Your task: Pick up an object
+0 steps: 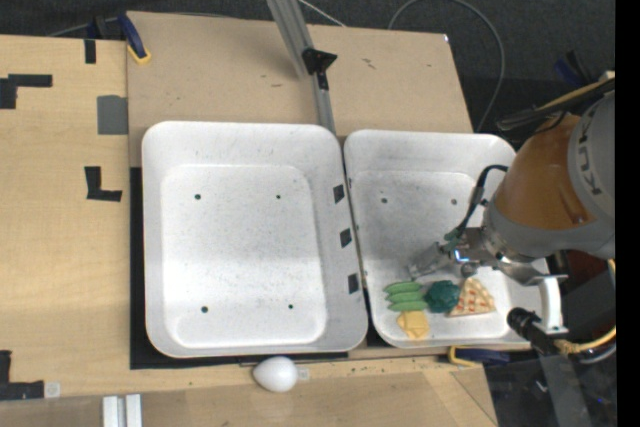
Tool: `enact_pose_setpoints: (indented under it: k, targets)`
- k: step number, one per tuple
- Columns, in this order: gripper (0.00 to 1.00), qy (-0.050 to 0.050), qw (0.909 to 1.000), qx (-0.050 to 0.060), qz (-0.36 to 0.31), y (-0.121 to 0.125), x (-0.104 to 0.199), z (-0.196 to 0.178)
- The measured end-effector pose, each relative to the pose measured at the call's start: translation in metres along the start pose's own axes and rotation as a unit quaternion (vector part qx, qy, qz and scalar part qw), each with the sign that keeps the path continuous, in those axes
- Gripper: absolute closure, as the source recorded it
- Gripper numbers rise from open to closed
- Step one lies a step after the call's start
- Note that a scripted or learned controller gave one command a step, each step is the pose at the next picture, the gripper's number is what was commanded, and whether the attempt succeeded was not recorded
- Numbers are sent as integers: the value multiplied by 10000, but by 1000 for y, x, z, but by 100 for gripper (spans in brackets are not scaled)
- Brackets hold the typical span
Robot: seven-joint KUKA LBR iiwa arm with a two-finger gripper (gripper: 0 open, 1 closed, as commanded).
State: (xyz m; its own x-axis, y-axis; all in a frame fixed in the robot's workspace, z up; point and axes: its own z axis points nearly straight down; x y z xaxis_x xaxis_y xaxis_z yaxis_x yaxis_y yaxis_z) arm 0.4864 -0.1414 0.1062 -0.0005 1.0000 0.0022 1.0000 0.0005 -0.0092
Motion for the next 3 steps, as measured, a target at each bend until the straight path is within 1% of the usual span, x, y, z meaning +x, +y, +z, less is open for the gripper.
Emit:
enact_pose_setpoints:
  k: [1, 2, 3]
  targets:
    - [100, -3, 10000, -24, -5, 1, 0, -13]
    - [100, -15, 10000, -66, -10, 5, 8, -72]
    - [100, -17, 10000, -67, -7, 6, 8, -125]
